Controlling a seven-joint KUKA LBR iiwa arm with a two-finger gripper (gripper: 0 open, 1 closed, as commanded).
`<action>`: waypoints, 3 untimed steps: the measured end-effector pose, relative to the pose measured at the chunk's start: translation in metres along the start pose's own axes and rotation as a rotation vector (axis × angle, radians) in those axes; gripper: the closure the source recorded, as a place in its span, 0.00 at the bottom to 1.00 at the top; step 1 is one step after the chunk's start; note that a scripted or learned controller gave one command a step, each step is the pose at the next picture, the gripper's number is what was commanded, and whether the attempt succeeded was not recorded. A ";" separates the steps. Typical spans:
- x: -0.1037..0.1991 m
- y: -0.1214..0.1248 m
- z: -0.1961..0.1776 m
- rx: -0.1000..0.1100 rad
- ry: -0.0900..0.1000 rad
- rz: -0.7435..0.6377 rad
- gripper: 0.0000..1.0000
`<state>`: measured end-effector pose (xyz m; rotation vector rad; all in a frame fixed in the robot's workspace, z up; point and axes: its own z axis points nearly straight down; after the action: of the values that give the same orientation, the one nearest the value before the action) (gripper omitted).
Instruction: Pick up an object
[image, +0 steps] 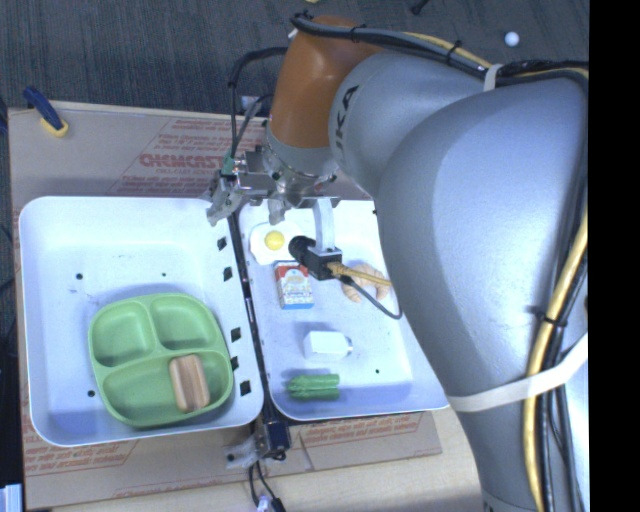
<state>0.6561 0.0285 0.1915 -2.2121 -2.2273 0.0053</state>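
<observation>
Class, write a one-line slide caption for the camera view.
Gripper over the right bin, which holds egg, box, white block and green pod; left bin holds a green tray with a bun.

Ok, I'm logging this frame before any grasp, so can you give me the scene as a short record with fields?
left bin: holds a green divided plate
on plate: tan block, in the largest compartment
right bin: fried egg toy, red and blue carton, white block, green item, tan item
gripper: over the far end of the rims where the bins meet
held object: none seen
</observation>
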 end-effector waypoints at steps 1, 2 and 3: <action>0.000 0.000 0.000 0.000 0.000 0.000 0.00; 0.000 0.000 0.000 0.000 0.000 0.000 0.00; -0.011 -0.106 0.000 0.000 0.000 0.001 0.00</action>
<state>0.5505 0.0170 0.1916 -2.2135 -2.2267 0.0054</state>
